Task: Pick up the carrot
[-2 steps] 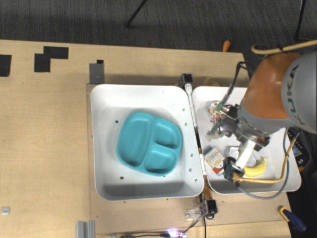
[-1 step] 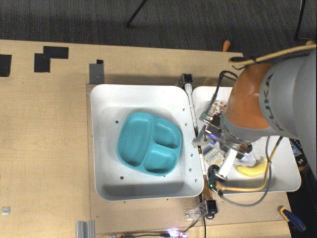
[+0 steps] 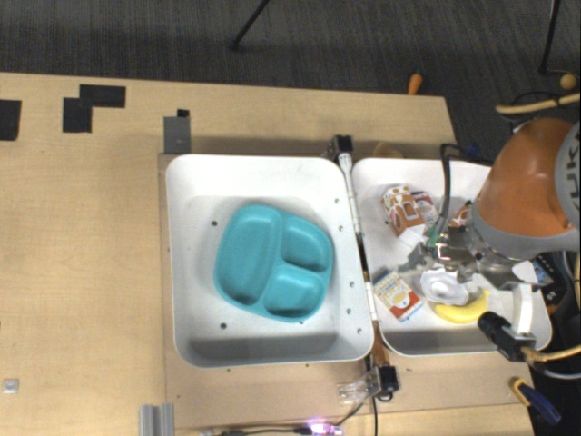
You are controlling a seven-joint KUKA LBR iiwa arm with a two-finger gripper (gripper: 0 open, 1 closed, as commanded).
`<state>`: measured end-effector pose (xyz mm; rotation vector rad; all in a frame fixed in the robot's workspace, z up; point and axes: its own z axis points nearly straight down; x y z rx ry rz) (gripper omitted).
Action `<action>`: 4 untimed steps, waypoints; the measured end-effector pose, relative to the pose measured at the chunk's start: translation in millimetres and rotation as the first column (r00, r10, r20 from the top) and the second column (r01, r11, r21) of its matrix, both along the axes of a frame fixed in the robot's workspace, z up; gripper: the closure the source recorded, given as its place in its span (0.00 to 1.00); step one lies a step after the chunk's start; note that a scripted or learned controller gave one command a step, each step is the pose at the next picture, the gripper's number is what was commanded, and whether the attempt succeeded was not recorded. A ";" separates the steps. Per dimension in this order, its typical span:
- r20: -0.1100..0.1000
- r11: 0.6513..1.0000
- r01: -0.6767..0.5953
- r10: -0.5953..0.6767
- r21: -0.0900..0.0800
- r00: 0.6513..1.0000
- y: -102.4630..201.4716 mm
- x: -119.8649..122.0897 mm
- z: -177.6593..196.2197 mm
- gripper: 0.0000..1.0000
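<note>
A pale wooden tabletop [image 3: 82,271] fills most of the view, and beyond its far edge lies dark grey carpet [image 3: 136,16], crossed by a thin black rod [image 3: 263,7] and, at the right, a black cable [image 3: 550,21]. On the left of the tabletop are black angular marks [image 3: 91,105], and a grey bracket [image 3: 177,133] stands just beyond the left bin's far corner. The two white bins sit side by side, touching along a seam with a black clamp [image 3: 341,143] at its far end and wires [image 3: 381,384] at its near end. The left bin [image 3: 195,334] holds a teal divided plate [image 3: 272,262] near its middle. The right bin [image 3: 390,175] holds a brown-and-white packet [image 3: 406,207] toward the far side, a small carton [image 3: 398,295] close to the seam, and a banana [image 3: 461,312] near the front wall. The arm [image 3: 531,184] reaches in from the right, its orange band over the bin's right half, and the gripper [image 3: 445,260] hangs low in the bin between the packet and the banana, above a white object [image 3: 443,289]. Whether the gripper is apart or together cannot be told, and nothing can be seen held in it. A small orange thing [image 3: 415,84] lies at the tabletop's far edge, outside the bins; whether it is the carrot cannot be told.
</note>
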<state>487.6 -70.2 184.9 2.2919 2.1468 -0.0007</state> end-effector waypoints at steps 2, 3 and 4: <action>0.000 0.938 0.347 -0.347 0.004 0.938 112.8 -0.2 -0.5 0.00; -0.001 0.779 0.628 -0.628 0.001 0.779 73.9 59.3 -0.7 0.00; 0.000 0.840 0.543 -0.543 0.002 0.840 76.6 107.4 0.0 0.00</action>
